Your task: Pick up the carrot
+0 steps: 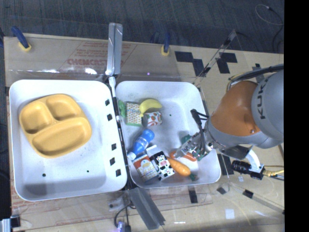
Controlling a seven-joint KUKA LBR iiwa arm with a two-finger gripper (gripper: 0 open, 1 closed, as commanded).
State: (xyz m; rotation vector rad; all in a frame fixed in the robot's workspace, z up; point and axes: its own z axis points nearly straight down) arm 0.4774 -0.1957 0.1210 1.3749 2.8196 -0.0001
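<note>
The small orange carrot (180, 168), smooth like a plastic toy and narrower toward one end, lies flat on the floor of the right white bin, close to the bin's near wall and toward its right corner. Its long axis runs at a slant, from upper left to lower right in the camera view. Its left end touches a small carton with black and white patches.

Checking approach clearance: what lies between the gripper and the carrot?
Nothing: in the camera view the gripper sits right above the carrot, with no other item in the short gap.
</note>
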